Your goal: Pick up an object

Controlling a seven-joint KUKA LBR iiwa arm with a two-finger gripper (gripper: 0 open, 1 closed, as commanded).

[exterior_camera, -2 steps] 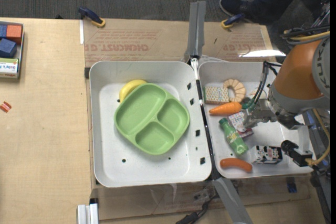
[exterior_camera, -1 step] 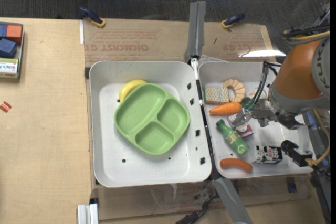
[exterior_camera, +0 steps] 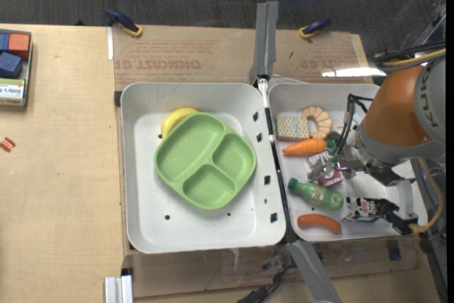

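Claw [exterior_camera: 328,168] hung over the right bin's [exterior_camera: 418,227] toys
Couldn't tell its grip; green bottle [exterior_camera: 316,194] looked light, slick, best pinched mid-body.

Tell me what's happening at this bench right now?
The arm reaches into the right bin, its gripper low among the toys there: a carrot, a green bottle, a hot dog, a cracker. Whether it holds anything is unclear. The left bin has a green divided plate lying over a yellow object.
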